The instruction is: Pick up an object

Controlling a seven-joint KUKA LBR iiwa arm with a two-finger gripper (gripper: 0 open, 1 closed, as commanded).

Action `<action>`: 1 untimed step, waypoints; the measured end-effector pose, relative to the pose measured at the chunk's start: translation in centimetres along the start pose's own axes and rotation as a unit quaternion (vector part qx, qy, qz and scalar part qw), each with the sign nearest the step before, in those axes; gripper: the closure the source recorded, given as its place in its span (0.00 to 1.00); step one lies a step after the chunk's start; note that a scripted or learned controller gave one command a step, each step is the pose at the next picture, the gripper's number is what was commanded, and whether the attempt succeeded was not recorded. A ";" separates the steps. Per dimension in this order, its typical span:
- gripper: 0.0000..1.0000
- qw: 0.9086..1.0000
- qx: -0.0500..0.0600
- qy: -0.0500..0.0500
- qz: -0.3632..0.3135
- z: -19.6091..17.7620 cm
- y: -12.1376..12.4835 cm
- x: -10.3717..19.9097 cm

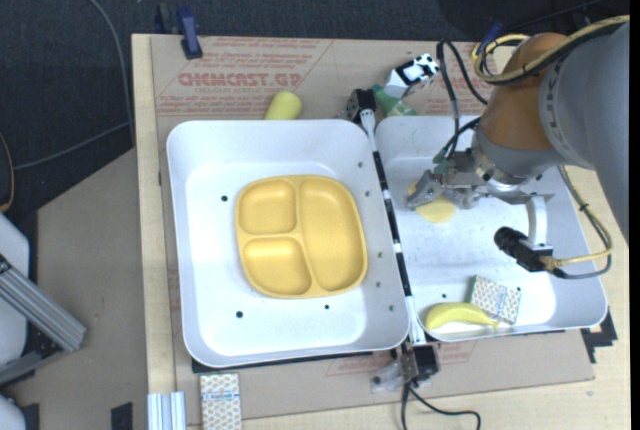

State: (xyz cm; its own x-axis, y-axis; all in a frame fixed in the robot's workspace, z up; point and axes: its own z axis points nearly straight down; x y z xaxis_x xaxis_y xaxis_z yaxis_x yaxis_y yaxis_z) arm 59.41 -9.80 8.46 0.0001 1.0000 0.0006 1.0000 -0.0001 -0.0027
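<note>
Gripper [432, 194] low in right bin [585, 303], fingers' state hard to tell, pale yellow object [437, 211] just beneath its tip, one banana [458, 318] and one patterned packet [496, 299] near front wall, one yellow divided plate [300, 235] alone in left bin [200, 178], one yellow cylinder [283, 105] on counter [240, 68] behind.

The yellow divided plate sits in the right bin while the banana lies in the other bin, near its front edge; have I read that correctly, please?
Not quite. The camera view shows the yellow divided plate in the left bin, not the right one. The banana does lie in the other bin, the right bin, near its front edge.
</note>
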 end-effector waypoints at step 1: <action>0.00 1.000 -0.002 -0.001 0.000 0.0 0.9 -0.9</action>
State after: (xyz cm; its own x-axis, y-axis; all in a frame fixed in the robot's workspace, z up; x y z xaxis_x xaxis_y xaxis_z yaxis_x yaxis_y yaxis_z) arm 60.33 -10.68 8.46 0.0001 1.0000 -0.0009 1.0000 -0.0001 0.0014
